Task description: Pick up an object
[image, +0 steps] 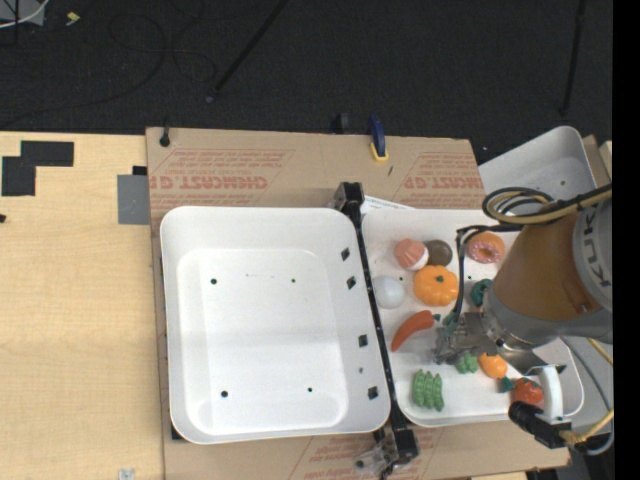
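Note:
My gripper (455, 344) is low inside the right bin (470, 415), just right of a red chili pepper (411, 329) and below an orange pumpkin (436, 286). A small green piece (467, 364) and an orange piece (492, 365) lie right beside the gripper on its near side. Nothing can be seen held in it. Farther back lie a pink-and-white ball (410, 254), a brown item (438, 253), a pink donut (486, 249) and a white ball (388, 291). A green bumpy vegetable (428, 390) rests near the front rim. The arm hides the bin's right part.
The left bin (180, 318) stands alongside, parted from the right one by a black divider rail (365, 308). A red item (528, 392) and a teal item (481, 291) peek out beside the arm. Cardboard lies under both bins.

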`<state>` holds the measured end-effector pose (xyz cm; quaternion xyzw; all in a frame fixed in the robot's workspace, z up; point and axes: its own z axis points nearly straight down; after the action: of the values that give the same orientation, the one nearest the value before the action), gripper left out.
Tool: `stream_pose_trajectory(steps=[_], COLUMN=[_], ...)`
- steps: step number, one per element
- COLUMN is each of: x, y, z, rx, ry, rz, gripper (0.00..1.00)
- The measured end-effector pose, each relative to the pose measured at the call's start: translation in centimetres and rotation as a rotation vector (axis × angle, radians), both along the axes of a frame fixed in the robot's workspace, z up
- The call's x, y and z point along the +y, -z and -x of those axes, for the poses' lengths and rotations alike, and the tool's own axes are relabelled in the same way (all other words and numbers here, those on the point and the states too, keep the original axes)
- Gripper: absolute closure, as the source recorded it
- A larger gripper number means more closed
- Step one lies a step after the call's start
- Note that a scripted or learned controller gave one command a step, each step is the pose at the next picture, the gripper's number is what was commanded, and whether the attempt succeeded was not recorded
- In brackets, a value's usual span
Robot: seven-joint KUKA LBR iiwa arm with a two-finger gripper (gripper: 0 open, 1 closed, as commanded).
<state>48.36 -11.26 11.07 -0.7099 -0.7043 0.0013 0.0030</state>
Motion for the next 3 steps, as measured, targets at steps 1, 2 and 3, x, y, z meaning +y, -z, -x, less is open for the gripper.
stream_pose_trajectory(steps=[1,2,3], x=[9.8,13.3,16.8], y=[-8.3,-11.2,-11.4], z=[-13.8,-14.0,-15.2], rx=[-0.022,-0.007,-0.004], ry=[-0.022,-0.012,-0.012], rz=[-0.001,0.001,0.001], gripper=[1.00,1.00,1.00])
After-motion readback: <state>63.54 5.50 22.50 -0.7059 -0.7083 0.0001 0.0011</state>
